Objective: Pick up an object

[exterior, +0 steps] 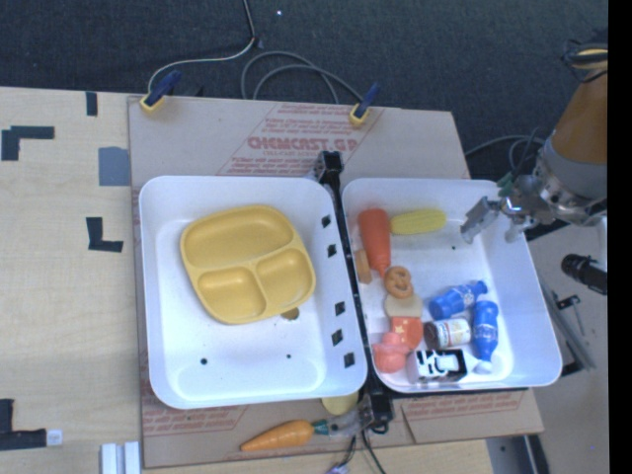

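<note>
Beside the gripper [497, 215], corn [418, 223] and carrot [374, 237] lie apart.

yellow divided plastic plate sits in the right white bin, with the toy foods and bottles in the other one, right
Not quite. The camera view shows the yellow divided plastic plate in the left white bin, with the toy foods and bottles in the other one, the right white bin.

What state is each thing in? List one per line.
End effector: above right bin's far right corner, holding nothing.
Yellow divided plate: lying flat in left bin.
Corn cob: lying in right bin.
Blue bottles: lying on their sides.
Orange carrot: lying outside the bins.
</note>
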